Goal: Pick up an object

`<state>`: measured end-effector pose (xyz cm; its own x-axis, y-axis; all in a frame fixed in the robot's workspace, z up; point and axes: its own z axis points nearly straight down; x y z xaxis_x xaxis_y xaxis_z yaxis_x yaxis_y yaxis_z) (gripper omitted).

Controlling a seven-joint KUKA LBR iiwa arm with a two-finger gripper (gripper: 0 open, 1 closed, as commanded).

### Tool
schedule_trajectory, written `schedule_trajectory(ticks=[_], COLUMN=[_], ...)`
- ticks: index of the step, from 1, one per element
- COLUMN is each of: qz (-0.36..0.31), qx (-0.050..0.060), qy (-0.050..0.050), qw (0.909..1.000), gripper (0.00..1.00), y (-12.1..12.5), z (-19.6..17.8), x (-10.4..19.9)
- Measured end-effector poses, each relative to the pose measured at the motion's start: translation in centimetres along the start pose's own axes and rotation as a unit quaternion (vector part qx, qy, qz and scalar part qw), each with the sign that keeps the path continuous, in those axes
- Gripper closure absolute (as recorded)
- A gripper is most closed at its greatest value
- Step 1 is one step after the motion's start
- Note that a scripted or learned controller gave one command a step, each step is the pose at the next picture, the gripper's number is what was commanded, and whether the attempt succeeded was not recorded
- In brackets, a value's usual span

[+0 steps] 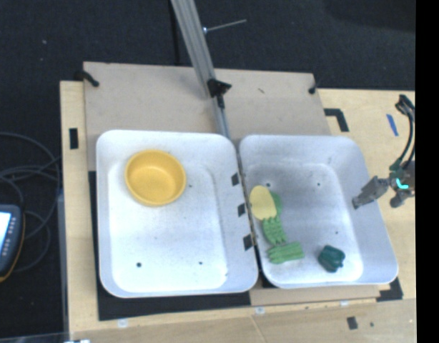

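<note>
While the left bin (pixel 112 263) carries just a yellow bowl (pixel 156 178) near its back left corner, with bare white floor across its front half, the right bin (pixel 362 170) has its things crowded along the left wall and front, leaving the back and right of its floor open. A pale yellow piece (pixel 262 202) lies against a light green ridged piece (pixel 274 229), a second light green piece (pixel 285 252) sits just in front, and a dark green object (pixel 332 258) rests near the front right corner. The gripper (pixel 380 190) hangs over the right bin's right rim, well apart from all these objects; whether it is released or clenched cannot be made out.
</note>
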<state>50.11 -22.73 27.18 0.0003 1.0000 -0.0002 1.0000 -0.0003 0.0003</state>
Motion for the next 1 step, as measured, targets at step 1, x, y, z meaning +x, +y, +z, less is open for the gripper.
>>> schedule_trajectory(ticks=[1], qz=[0.000], qx=[0.000], qy=[0.000], qw=[1.0000], gripper=[0.00], y=[0.00], z=[0.00], x=[0.00])
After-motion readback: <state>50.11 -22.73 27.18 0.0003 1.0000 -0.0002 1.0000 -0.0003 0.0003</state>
